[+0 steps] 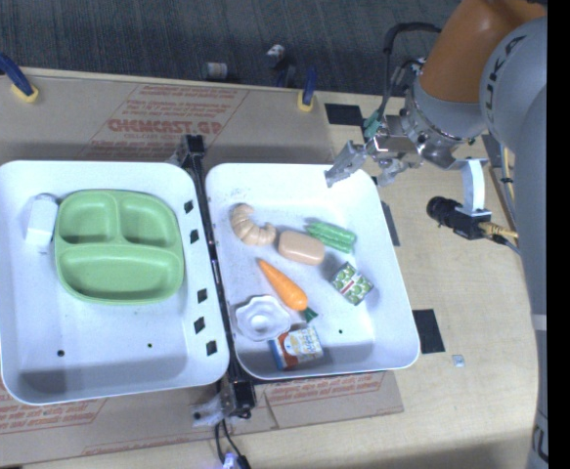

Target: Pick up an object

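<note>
The right bin (387,272) holds several toy foods. There is a tan croissant (248,225), a beige bread roll (300,247), a green pea pod (331,234), an orange carrot (283,284), a small green packet (351,283), a white fried egg (259,318) and a small carton (299,347). My gripper (361,164) hangs over the bin's far right corner, above and to the right of the pea pod. Its fingers stand open with nothing between them.
In the left bin (11,291) lies a green divided plate (118,245), with a small white object (40,221) beside it at the left wall. A black hinge strip (204,262) runs between the bins. Blue clamps (18,78) hold the cardboard at the back.
</note>
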`<state>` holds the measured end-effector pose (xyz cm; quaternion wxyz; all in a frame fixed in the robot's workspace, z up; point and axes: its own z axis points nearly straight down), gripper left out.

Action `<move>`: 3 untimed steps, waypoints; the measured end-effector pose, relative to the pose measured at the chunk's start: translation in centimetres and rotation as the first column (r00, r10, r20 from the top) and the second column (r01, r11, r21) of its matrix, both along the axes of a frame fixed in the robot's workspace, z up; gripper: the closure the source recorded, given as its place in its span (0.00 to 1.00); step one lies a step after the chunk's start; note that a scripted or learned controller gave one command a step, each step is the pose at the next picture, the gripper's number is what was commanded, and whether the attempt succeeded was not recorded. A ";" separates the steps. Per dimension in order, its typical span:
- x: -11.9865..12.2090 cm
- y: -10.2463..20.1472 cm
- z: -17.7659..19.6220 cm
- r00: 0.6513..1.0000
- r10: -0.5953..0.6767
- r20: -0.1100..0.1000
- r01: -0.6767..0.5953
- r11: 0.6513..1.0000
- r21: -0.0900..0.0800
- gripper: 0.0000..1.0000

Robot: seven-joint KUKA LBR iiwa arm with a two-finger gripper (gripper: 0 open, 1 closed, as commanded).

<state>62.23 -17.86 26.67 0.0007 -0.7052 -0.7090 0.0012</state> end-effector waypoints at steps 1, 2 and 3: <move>2.6 0.0 -17.5 1.000 0.003 0.000 -0.003 1.000 0.000 0.00; 2.7 0.0 -16.4 1.000 0.007 0.000 -0.007 1.000 0.001 1.00; 1.0 3.0 -1.9 1.000 0.001 0.005 -0.001 1.000 0.000 1.00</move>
